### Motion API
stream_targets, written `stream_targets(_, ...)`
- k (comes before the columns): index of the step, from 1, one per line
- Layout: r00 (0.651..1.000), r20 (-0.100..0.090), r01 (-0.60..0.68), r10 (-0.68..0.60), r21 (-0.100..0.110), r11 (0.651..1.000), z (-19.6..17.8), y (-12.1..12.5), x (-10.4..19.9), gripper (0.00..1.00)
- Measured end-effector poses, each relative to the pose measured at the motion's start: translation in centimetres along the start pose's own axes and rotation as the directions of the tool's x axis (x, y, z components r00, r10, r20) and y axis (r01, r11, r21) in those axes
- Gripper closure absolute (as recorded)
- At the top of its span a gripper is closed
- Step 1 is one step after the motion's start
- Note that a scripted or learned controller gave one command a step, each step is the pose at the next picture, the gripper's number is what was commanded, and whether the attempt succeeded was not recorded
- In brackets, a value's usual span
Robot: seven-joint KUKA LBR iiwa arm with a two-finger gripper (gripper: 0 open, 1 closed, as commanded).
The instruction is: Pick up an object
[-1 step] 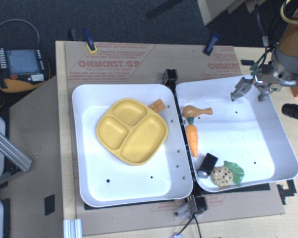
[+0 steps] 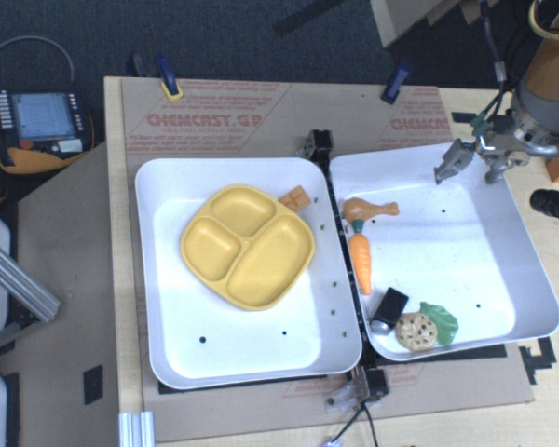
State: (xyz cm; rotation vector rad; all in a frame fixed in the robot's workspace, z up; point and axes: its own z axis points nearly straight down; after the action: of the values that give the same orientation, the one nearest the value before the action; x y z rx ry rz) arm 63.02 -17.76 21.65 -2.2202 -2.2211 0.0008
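While the arm reaches in from the right side, its gripper (image 2: 472, 164) hangs over the far right corner of the right bin (image 2: 503, 277), and the two fingers stand apart with nothing between them. One fingertip (image 2: 444, 173) points down toward the bin's far wall, and the other finger is nearer to the bin's right rim. All the loose things in the right bin lie well apart from the gripper, along the bin's left wall and in its near left corner. A toy chicken drumstick (image 2: 366, 209) lies close to the left wall, at the far part of the bin floor. Just beside it, toward the near side, a toy carrot (image 2: 360, 261) lies along the same wall, with its green end touching or almost touching the drumstick. In the near left corner of the right bin there is a small black block (image 2: 388, 305), tilted, and next to it a round cookie with dark chips (image 2: 415, 331). A green leafy piece (image 2: 443, 320) touches the cookie on the side away from the left wall. In the left bin (image 2: 168, 324) lies a yellow divided plate (image 2: 248, 245) with three compartments. A small brown block (image 2: 294, 198) lies at the plate's far right edge; I cannot tell if they touch.
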Motion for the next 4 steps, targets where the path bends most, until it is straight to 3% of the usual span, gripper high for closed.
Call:
stream_targets(2,1.000,0.002,0.000,0.000,-0.002,1.000,11.9,-0.3,0.4,0.00)
stream_targets(3,1.000,0.005,0.000,0.000,-0.008,1.000,12.5,0.0,0.2,0.00)
stream_targets(4,1.000,0.004,0.001,-0.001,-0.020,1.000,11.0,0.4,0.3,1.00)
